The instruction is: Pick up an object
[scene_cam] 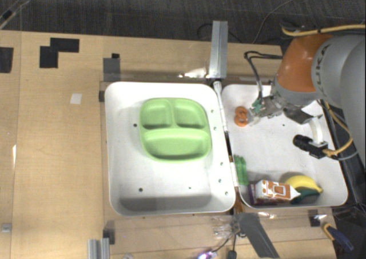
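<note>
In the right bin [280, 143], a small orange object [241, 116] lies near the back left corner. My gripper [260, 107] hangs low just to the right of it, close to it or touching it. A green object [240, 170] lies along the bin's left wall. At the front, a brown and white carton [273, 191] lies beside a yellow banana [303, 183], which rests on a dark green item [311, 195].
The left bin [123, 155] holds a green divided plate [174, 128]. A metal post [218, 49] stands at the back between the bins. The arm's grey body and orange band [300, 63] overhang the right bin's back right corner, with black cables [311, 144] trailing.
</note>
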You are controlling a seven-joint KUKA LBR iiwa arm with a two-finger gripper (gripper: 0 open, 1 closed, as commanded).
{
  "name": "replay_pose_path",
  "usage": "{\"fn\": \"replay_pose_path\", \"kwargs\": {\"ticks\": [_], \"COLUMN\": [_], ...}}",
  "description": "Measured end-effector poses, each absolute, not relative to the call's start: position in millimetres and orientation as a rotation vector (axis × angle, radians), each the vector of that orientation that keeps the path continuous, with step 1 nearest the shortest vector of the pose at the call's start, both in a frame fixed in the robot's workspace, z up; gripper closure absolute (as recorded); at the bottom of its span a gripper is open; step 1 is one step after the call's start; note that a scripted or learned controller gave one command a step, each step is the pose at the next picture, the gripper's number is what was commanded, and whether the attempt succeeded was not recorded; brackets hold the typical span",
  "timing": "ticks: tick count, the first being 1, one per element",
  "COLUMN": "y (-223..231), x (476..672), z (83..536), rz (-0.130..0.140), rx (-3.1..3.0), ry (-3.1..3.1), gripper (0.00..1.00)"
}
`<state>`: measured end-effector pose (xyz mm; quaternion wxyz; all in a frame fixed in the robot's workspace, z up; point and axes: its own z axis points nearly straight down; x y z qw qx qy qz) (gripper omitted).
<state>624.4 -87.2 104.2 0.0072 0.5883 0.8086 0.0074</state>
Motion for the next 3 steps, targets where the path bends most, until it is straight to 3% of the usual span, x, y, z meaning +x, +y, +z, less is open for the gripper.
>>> {"fn": "replay_pose_path", "kwargs": {"ticks": [1,2,3], "y": [-87.2,-86.2,-86.2], "x": [624.4,626.5,626.5], "z": [104.1,116.5,116.3], "rz": [0.023,0.029,0.029], "rx": [1.84,1.835,1.835], "ry": [2.529,2.526,2.526], "gripper": [0.0,1.0,0.0]}}
